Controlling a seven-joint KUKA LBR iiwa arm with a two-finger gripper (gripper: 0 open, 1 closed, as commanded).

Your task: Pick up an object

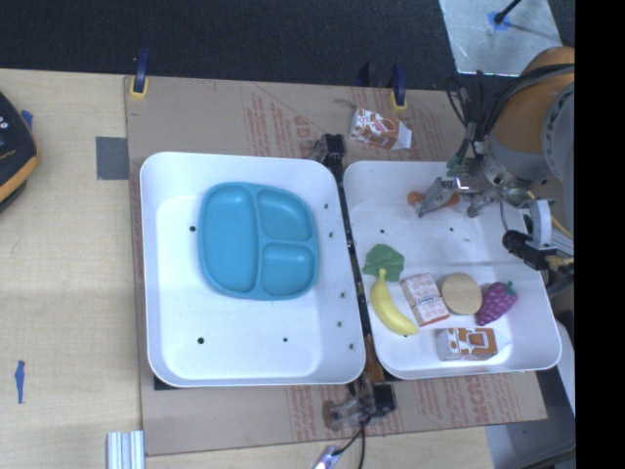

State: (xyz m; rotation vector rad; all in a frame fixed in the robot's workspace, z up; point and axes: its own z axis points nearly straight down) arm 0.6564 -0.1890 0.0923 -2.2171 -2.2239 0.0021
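Observation:
The right bin (547,355) holds toy food. A green leafy piece (384,260) lies above a yellow banana (391,308). Right of them are a small red-and-white carton (425,298), a round tan bun (461,293) and purple grapes (496,302). Another small carton (466,342) lies by the front rim. A small orange piece (418,199) lies in the bin's back part. My gripper (448,208) hangs low over that back part, open, its left finger (433,199) right beside the orange piece. Nothing sits between the fingers.
The left bin (166,291) carries a blue divided plate (259,239). A small packet (379,130) lies on the cardboard behind the bins. The grey arm with its orange band (542,71) comes in over the right bin's back right corner.

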